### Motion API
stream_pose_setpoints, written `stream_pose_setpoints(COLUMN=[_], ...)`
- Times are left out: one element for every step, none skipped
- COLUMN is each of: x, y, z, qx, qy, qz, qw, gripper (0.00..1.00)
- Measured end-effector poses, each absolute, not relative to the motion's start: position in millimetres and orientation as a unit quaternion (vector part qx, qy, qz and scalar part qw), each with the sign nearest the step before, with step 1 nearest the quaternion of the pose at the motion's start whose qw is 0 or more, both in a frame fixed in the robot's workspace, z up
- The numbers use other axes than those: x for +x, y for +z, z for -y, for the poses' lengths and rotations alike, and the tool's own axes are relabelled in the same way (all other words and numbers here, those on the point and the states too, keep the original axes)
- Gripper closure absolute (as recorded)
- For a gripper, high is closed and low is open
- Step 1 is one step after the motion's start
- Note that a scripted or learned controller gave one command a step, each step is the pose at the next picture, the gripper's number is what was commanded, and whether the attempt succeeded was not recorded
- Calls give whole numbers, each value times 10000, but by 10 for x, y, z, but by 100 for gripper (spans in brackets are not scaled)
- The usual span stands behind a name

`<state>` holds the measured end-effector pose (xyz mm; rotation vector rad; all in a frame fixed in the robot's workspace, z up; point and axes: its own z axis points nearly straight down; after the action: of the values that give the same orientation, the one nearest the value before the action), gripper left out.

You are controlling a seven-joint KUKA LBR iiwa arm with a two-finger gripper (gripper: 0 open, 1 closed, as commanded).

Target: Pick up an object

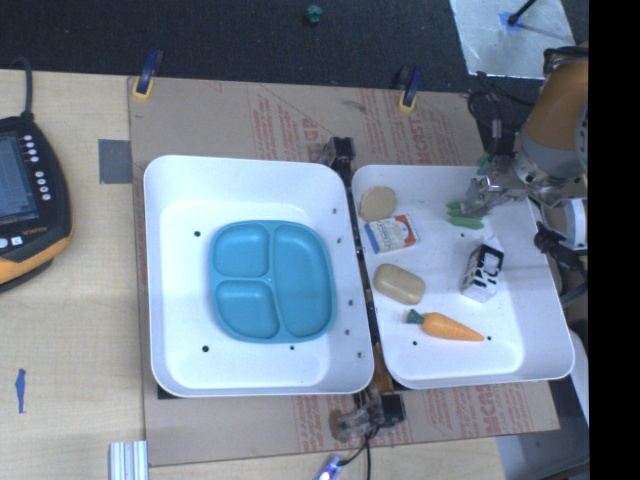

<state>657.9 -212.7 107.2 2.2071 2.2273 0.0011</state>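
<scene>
Nearest the camera, at the lower edge, a metal clamp (365, 418) with dark fittings sits at the seam between the two bins, its detail blurred. A pale ribbed strip (128, 458) is cut off by the bottom edge at lower left.

The left bin (180, 358) holds one item: a blue three-compartment plate (272, 280), lying flat near the bin's centre.

The right bin (545, 353) holds six items. A toy carrot (447, 326) lies closest to the near wall, its green top pointing left. Just beyond it, to the left, is a tan oval block (400, 284), possibly a bread or soap piece; the material cannot be confirmed. To the right stands a small black-and-white carton (483, 271), its print illegible. Farther back, a small white packet (391, 233) with blue and red print lies beside the shared wall, and a round beige disc (378, 203) touches its far edge.

At the far right of this bin, a small green object (465, 213) lies on the floor, its shape hard to make out. The gripper (487, 190) sits directly above and against it; whether the fingers are spread or closed cannot be told, and no grasp is confirmed. The arm (560, 108) is partly cut off at the right.

A handheld pendant (25, 193) is cropped at the left edge. Two blue-and-yellow clamps (147, 73) pin the cardboard sheet (250, 118) at the far side.
</scene>
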Motion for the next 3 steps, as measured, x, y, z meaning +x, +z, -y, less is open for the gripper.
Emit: stream_pose_setpoints(x=[6056, 6056, 6552], y=[1185, 1184, 916], z=[2120, 2119, 1786], qx=[7055, 7055, 7053], qy=[-16, -15, -11], qz=[-7087, -7087, -7089], qw=[-8, -8, -9], gripper=[100, 0, 0])
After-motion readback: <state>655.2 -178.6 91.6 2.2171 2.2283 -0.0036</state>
